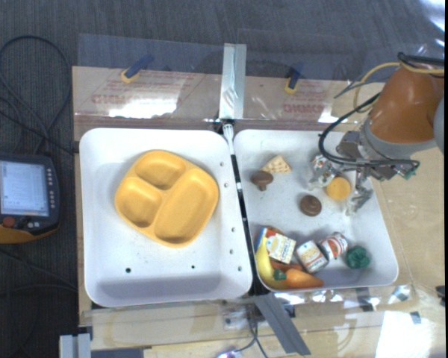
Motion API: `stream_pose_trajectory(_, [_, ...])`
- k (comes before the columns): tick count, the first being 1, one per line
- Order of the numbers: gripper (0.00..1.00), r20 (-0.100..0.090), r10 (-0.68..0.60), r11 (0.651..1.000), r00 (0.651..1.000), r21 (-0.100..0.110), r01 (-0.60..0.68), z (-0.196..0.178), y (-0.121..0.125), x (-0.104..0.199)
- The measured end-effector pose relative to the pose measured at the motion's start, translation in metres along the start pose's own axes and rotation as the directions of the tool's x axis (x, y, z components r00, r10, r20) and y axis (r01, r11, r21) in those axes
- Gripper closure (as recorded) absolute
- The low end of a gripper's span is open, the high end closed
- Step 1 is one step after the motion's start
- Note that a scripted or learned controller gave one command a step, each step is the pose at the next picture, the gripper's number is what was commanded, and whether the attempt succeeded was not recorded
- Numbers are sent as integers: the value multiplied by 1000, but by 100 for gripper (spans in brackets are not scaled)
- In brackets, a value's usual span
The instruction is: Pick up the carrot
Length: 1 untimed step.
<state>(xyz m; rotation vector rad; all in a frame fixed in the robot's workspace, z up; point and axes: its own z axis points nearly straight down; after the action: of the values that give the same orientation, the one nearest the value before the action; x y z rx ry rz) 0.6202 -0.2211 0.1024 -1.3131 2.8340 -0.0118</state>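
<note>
The carrot [302, 279], at the bin's [388, 237] six o'clock, looks light, stiff, slick; grip mid-body. The gripper [340, 188] probably straddles an orange ball [338, 189], fingers spread.

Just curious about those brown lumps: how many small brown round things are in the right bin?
2. One brown lump lies beside the cracker-like wedge; another brown lump sits mid-bin. More could hide under the pile at the near edge.

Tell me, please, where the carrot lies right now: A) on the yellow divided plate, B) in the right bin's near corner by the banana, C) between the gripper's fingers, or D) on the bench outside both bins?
B: the carrot lies low in the right bin beside the banana.
</note>
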Motion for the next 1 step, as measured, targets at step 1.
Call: stream_pose_trajectory(1, [0, 0, -202, 979, 979, -14, 202, 12, -3, -9])
